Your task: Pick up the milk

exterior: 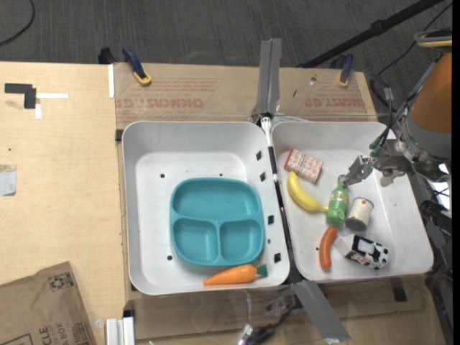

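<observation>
Hovering over the right bin (417, 214), close to its right edge and about midway between far and near edges: the gripper (374, 172), reached in from the right. Fingers spread apart, nothing between them, so gripping nothing.

Lying near the bin's near right corner: the milk (369, 252), well apart from the gripper and almost straight toward the near edge from it, only slightly offset. Resting flat on its side on the bin floor, by the look of it, not standing. Long axis running roughly left to right along the near edge, with the right end dipped a little toward that edge.

Small boxy carton, white with black cow patches. Probably light and easy to nudge or skid across the smooth floor if pinched off-centre.

Sitting between gripper and milk: a white can (359, 212), just far-side of the carton and close to it, not clearly touching. Left of the can, a green bottle (338, 201) beside a banana (303, 194). Left of the milk, a sausage (327, 248), near but apart.

Judging from this: travel toward the near edge, past the can, then down over the carton's middle. Best closed across the short width, fingers lined up far-to-near. Little room on the far side because of the can; more on the side toward the bin wall.
</observation>
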{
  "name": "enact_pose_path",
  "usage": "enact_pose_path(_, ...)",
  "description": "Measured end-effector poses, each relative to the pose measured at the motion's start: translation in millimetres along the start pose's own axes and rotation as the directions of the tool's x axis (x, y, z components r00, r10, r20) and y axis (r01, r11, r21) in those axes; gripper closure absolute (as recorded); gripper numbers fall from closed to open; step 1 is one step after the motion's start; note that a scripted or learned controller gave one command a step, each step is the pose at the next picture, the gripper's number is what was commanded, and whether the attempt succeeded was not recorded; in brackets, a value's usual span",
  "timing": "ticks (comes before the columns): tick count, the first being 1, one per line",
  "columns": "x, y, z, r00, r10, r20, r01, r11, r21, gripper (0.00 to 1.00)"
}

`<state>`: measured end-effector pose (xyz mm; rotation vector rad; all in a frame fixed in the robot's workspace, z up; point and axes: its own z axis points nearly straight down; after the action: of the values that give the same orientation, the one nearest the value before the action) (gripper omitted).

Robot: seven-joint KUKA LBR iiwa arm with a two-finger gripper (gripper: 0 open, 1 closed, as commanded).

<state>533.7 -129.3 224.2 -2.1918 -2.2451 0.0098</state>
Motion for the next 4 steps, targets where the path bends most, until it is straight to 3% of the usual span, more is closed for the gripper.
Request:
enact_pose_path(1,-49,-51,49,0.998,0.058,-0.002,-0.058,0.998,0.001,0.0)
enact_pose_path(2,-63,-57,136,0.985,-0.173,-0.003,0.173,0.985,-0.003,0.0)
enact_pose_path(3,-59,-56,136,0.855,-0.519,-0.001,0.519,0.855,-0.005,0.0)
enact_pose_path(4,-60,-56,129,0.857,-0.515,-0.002,0.515,0.857,-0.004,1.0)
